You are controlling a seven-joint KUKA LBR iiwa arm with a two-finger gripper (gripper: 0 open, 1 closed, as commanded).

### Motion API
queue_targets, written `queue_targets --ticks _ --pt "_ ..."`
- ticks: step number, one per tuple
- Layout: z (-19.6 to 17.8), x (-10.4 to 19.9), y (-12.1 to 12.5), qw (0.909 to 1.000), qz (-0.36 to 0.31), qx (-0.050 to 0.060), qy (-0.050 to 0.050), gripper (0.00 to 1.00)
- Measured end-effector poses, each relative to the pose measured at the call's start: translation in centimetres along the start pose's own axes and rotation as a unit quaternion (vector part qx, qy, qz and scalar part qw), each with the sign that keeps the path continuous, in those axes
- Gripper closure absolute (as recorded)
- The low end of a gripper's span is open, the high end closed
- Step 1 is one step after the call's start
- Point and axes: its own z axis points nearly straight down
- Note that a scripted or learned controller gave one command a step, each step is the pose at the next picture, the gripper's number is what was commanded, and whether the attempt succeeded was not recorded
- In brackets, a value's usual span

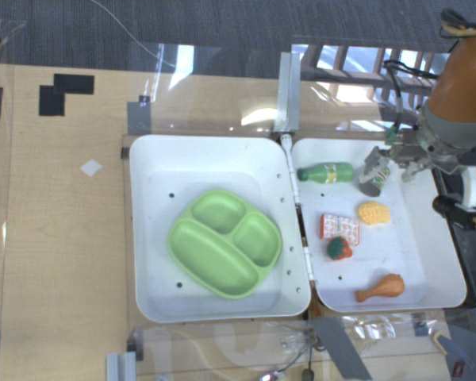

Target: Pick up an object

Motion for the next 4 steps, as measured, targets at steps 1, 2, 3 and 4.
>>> queue_targets --ticks 1,2,3,4 --pt "5.6 -5.9 3.5 0.9969 0.079 -0.001 -0.001 0.0" --pt "11.7 -5.2 5.1 1.0 0.008 -0.003 -0.001 0.0" --pt "10.3 -5.0 5.4 1.0 0.005 -0.007 -0.002 1.0" --pt "2.3 0.4 3.1 0.9975 -0.071 -0.002 -0.001 1.0"
